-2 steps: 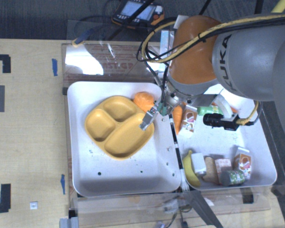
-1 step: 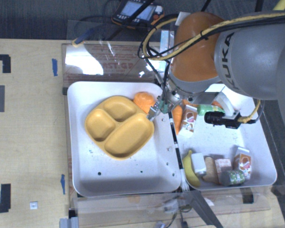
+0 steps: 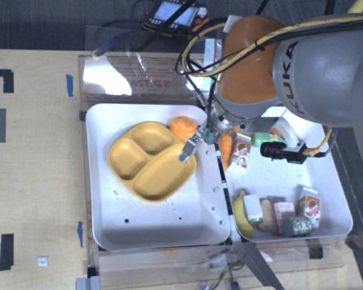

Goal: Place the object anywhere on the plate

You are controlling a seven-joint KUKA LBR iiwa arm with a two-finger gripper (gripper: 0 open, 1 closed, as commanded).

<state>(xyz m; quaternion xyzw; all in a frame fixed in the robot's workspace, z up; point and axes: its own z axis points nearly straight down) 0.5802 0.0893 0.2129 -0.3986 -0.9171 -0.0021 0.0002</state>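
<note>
A yellow divided plate lies in the left bin, toward its back. A round orange fruit sits at the plate's far right rim, touching or just off it; I cannot tell which. My gripper hangs low over the plate's right edge, just in front of the orange and close to the wall between the two bins. Nothing is visibly held in it. The grey arm with its orange band covers the back of the right bin.
The right bin holds a carrot by the dividing wall, a small carton, a green bottle, a banana, another carton and several small items along the front. A handheld device lies behind the bins.
</note>
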